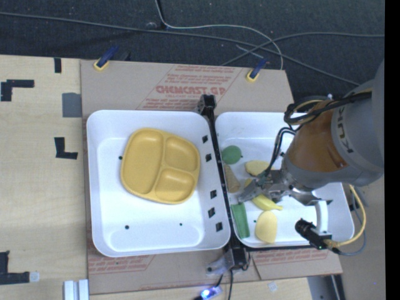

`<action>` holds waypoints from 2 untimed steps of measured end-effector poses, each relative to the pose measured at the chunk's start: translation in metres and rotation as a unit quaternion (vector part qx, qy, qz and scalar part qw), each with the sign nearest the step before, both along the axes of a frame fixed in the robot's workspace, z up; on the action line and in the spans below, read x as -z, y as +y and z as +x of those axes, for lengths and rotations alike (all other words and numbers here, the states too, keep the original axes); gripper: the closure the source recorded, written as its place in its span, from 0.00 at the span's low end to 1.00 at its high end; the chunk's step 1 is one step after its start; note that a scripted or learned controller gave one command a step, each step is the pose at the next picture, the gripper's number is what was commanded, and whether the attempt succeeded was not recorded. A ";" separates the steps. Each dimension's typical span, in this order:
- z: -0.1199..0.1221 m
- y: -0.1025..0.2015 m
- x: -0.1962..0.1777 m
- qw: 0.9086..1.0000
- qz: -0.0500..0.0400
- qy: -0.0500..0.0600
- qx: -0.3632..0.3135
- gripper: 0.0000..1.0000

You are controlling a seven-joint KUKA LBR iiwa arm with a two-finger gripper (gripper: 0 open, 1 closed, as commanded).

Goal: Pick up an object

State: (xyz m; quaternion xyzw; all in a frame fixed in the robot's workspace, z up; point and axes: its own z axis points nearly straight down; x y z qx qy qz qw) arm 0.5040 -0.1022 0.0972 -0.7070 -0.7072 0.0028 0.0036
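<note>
The end effector (pixel 257 191) is down inside the right bin (pixel 325 237), low among a cluster of small toy foods; whether it is spread or pinching anything I cannot tell. Around it lie a yellow banana-shaped piece (pixel 264 203) just beside the tip, a pale yellow piece (pixel 255 167) above, a green round piece (pixel 231 154) near the divider, a green long piece (pixel 240 220) along the left wall, and a yellow rounded piece (pixel 266 227) toward the front. The left bin (pixel 103 186) holds a yellow divided plate (pixel 160 165) — lying flat, well apart from the arm (pixel 325 145).
</note>
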 end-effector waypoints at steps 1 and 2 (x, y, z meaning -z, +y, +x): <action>0.001 0.001 -0.013 1.000 0.000 -0.002 -0.001 1.00; 0.008 -0.006 -0.060 1.000 -0.001 -0.006 0.000 1.00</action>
